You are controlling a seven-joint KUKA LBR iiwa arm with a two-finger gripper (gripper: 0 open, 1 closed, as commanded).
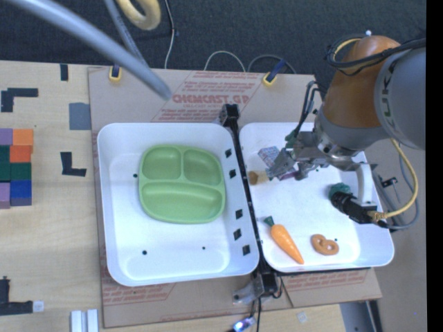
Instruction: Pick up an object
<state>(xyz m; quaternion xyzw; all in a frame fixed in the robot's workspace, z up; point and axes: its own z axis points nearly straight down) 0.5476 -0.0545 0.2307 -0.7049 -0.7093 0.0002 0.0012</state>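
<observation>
My gripper (283, 165) hangs low over the upper left part of the right bin (374, 254), under the grey and orange arm (360, 95). A small greyish object (267, 155) lies right beside it on its left, and I cannot tell whether they touch. A small brown piece (254, 178) sits by the divider, just left of the gripper. An orange toy carrot (286, 243) with a green top lies toward the bin's front. A brown pretzel (324, 244) rests to the right of the carrot.
The left bin (118, 254) holds a green divided plate (183, 184). A black clip strip (239, 185) runs along the wall between the bins. A black cable fitting with a green tip (346, 200) hangs over the right bin's right side. Coloured blocks (16, 168) stand at the far left.
</observation>
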